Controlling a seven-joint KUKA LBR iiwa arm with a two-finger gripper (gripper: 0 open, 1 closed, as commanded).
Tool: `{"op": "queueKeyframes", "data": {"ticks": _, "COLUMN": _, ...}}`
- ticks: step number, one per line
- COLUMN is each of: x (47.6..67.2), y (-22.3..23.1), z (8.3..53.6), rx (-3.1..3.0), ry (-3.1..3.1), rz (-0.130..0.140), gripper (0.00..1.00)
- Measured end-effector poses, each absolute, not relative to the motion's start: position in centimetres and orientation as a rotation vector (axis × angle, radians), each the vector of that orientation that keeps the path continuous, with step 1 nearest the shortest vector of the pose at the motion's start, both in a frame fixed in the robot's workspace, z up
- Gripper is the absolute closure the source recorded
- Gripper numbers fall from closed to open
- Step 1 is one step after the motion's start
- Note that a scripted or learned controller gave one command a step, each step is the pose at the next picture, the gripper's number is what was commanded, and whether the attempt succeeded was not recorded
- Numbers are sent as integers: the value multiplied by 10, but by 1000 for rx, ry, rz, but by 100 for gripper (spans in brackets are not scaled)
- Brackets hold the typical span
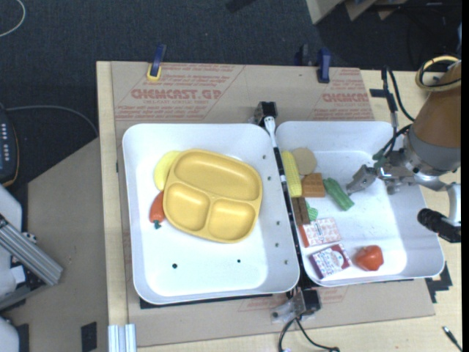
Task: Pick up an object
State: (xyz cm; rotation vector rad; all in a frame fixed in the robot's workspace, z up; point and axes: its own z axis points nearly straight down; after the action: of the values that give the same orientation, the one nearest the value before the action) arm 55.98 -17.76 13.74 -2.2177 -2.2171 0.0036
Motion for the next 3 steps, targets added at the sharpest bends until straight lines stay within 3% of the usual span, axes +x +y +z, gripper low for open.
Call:
{"op": "queueKeyframes", "data": {"ticks": 1, "x": 561, "y": -177, "z": 88, "rx": -2223, "ry": -2220, "rz": -3, "gripper": 0}}
{"op": "queueKeyframes", "data": {"ticks": 2, "x": 563, "y": -178, "z": 102, "rx": -2229, "ry": -2226, "rz": -10, "gripper": 100}}
{"op": "queueKeyframes", "data": {"ticks": 3, "x": 569, "y": -184, "z": 164, "rx": -2226, "ry": -2227, "rz": -4, "gripper": 100}}
